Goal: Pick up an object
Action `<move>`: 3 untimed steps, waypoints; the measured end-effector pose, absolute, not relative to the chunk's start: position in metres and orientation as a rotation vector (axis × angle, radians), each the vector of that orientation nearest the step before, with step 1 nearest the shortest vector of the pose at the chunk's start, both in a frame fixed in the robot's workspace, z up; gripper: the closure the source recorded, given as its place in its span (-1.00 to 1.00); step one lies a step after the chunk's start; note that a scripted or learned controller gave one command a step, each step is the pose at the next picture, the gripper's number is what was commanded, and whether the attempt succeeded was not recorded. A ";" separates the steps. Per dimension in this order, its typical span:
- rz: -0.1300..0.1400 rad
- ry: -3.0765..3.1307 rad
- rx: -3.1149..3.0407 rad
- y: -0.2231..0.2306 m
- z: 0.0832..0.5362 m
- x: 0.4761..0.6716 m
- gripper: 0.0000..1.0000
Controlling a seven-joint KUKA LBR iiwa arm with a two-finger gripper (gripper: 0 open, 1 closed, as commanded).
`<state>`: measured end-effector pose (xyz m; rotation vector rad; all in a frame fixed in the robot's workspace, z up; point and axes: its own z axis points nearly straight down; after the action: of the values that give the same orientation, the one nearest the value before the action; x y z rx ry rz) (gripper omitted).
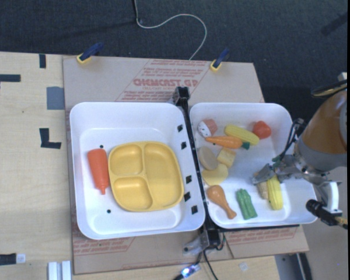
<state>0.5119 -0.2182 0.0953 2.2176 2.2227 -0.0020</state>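
Hand (267,178), finger state unclear, hangs right over the yellow corn (274,193) in the right bin (280,111)

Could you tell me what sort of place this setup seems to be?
Probably a robotics lab bench: two white bins clamped onto cardboard, toy food such as a corn cob, and a robot arm.
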 end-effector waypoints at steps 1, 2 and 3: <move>0.003 2.221 2.217 -0.213 0.155 0.520 1.00; 0.003 2.221 2.216 -0.210 0.218 0.522 1.00; 0.000 2.223 2.220 -0.209 0.224 0.523 1.00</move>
<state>0.5225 -0.2092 0.2243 2.2202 2.2231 -0.0003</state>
